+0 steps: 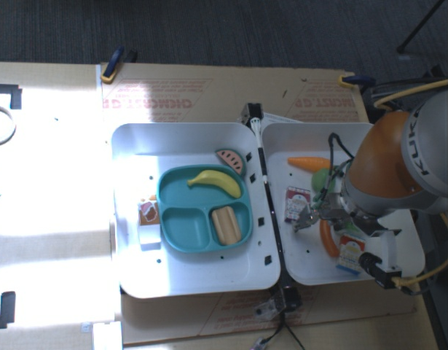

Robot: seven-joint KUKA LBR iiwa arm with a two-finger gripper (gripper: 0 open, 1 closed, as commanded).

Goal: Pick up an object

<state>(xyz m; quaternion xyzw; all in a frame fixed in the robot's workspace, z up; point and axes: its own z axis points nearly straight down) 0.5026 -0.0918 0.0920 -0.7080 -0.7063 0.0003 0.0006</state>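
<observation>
My gripper [309, 218] hangs low over the middle of the right bin [300, 265], its metal fingers pointing left beside a small printed packet [297, 202]. An orange carrot [309, 163] lies at the back of that bin, with a green object [322, 179] partly hidden under my wrist. An orange sausage-shaped piece [328, 240] and a small red and white packet [350, 255] lie just below the wrist. Nothing shows between the fingers.
The left bin [136, 195] holds a teal divided plate [181, 233] with a banana [215, 181] and a bread roll [225, 224]. A watermelon slice [231, 158] and a small brown packet [148, 212] lie beside the plate. The arm's bulk covers the right bin's right side.
</observation>
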